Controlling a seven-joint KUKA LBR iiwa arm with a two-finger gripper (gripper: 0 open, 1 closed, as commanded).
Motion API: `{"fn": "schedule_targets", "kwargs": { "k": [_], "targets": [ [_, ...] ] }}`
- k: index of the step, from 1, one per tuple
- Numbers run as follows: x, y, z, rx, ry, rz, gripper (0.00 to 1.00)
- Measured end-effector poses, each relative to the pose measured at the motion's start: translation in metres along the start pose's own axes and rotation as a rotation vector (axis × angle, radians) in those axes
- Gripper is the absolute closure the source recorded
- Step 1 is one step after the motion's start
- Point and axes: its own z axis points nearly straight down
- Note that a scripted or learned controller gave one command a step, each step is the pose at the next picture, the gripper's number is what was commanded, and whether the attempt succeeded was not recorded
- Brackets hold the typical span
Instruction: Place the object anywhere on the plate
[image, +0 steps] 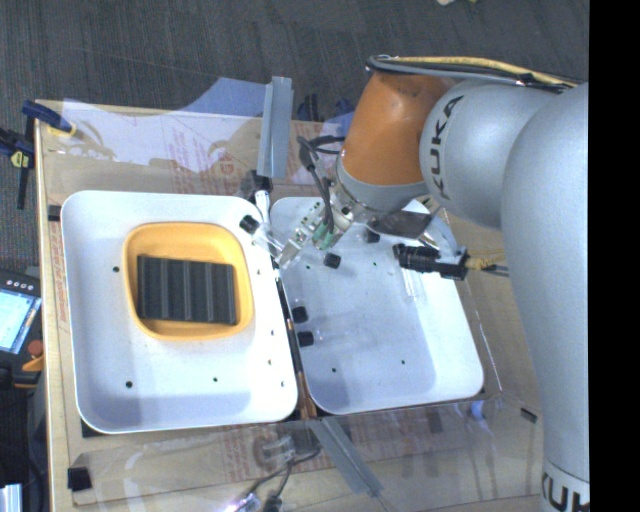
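You had two bins side by side on the bench (150, 455). The plate (188, 280) lay inside the left bin (170, 395), toward its far edge. The gripper (322, 232) hung over the right bin's (400, 370) far-left corner.

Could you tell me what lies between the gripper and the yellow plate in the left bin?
In the camera view, between the gripper and the yellow plate lie a strip of the left bin's white floor and the two bins' adjoining rims; no loose object sits there.
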Motion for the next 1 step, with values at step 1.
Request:
{"fn": "schedule_targets", "kwargs": {
  "k": [1],
  "targets": [
    [-0.0004,-0.0003,-0.0001,0.000,-0.001,0.000,0.00]
  ]
}}
